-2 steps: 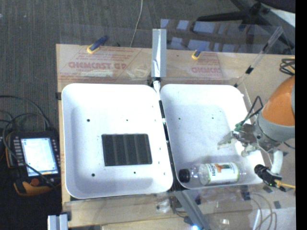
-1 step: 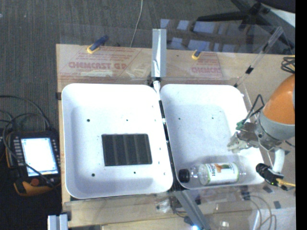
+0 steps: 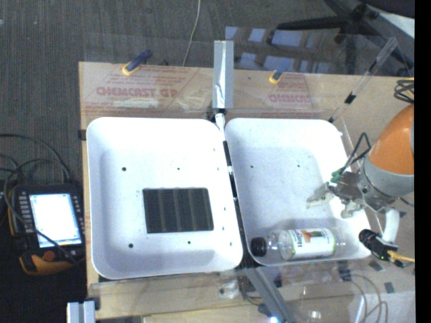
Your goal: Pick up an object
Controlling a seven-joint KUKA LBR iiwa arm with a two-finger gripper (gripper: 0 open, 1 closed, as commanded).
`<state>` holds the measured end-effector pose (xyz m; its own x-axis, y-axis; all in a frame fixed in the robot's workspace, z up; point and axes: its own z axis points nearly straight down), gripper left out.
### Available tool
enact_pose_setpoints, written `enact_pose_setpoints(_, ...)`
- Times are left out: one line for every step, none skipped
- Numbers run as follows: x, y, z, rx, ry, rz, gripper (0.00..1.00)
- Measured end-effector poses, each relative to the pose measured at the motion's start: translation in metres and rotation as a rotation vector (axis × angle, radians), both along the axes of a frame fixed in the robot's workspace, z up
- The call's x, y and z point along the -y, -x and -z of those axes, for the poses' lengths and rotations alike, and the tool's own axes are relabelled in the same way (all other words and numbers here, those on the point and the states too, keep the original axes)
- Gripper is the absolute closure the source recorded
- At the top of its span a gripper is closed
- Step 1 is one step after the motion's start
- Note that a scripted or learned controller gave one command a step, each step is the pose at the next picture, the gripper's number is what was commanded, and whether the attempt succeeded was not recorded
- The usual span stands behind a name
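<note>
1. My arm (image 3: 394, 155) comes in from the right, grey w/ orange band; wrist sits over the right edge of the right bin (image 3: 269, 140).
2. My fingers (image 3: 330, 192) hang over the right bin's floor, right of centre; can't tell if they're spread or closed, too small and blurred; nothing visibly betw. them.
3. Bottle (image 3: 294, 243), clear plastic w/ black cap and white label w/ orange mark, lies on its side along the right bin's near wall; cap pts left toward the divider; it's below my fingers in the view and apart from them.
4. Left bin (image 3: 108, 147) sits touching the right one; a dark ribbed rectangular pad (image 3: 178, 209) lies flat on its floor, approx. centre.
5. Tabletop (image 3: 148, 93) under both bins is board w/ red lettering; a handheld screen unit (image 3: 47, 222) sits off to the left on the floor.
</note>
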<state>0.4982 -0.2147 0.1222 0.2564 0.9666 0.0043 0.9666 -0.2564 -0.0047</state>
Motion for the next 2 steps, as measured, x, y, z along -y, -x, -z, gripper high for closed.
enact_pose_setpoints(-0.107,0.009,0.029,0.013,0.009,-0.166,0.00)
enact_pose_setpoints(-0.036,-0.063,-0.030,0.000,0.009,0.118,0.00)
